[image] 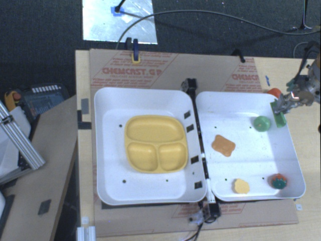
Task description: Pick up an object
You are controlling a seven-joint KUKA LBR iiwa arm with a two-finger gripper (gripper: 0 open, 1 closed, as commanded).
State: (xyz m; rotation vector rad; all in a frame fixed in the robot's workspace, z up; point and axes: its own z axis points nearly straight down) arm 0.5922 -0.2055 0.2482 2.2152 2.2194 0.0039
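My gripper (282, 106) hangs over the right rim of the right bin (251, 182), at the view's right edge. It is shut on a small green block (280, 118), which pokes down from between the fingers. In the right bin lie a green ball (261, 123) just left of the gripper, an orange-brown lump (223, 145) in the middle, a yellow piece (241, 186) near the front, and a red and teal object (278, 181) in the front right corner.
The left bin (108, 185) holds a yellow three-compartment tray (154, 143). A black divider (196, 139) runs between the bins. A small orange-red thing (274, 92) sits at the right bin's far right rim, just behind the gripper.
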